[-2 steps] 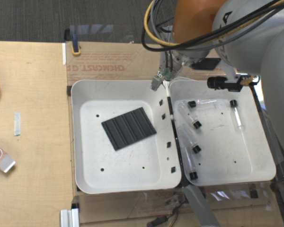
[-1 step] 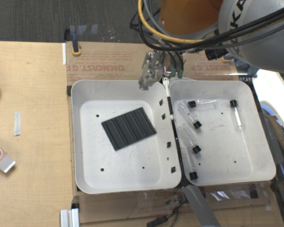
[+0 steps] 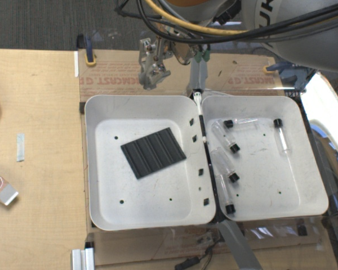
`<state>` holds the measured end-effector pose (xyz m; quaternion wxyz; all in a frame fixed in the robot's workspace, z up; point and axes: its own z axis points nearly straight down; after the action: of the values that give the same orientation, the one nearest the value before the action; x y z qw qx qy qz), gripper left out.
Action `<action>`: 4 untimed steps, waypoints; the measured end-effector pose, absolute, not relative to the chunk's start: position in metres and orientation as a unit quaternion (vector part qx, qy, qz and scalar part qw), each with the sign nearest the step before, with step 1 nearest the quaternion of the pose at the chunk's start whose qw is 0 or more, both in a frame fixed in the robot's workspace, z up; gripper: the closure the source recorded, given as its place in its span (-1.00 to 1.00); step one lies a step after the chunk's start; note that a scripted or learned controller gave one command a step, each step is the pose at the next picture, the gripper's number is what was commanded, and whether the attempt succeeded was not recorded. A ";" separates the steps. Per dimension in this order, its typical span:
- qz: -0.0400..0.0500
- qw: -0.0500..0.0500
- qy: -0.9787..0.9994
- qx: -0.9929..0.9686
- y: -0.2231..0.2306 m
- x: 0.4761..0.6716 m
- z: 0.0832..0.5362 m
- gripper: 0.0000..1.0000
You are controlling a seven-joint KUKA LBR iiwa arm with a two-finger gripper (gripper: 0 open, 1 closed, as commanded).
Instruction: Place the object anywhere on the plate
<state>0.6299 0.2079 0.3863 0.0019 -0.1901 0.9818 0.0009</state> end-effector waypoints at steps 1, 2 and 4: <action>0.001 0.001 0.956 -0.292 0.227 0.661 0.304 1.00; 0.001 0.002 0.930 -0.368 0.208 0.660 0.294 1.00; 0.001 0.002 0.866 -0.499 0.182 0.640 0.300 1.00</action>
<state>0.6396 0.1817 0.3000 0.0018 -0.4994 0.8663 0.0006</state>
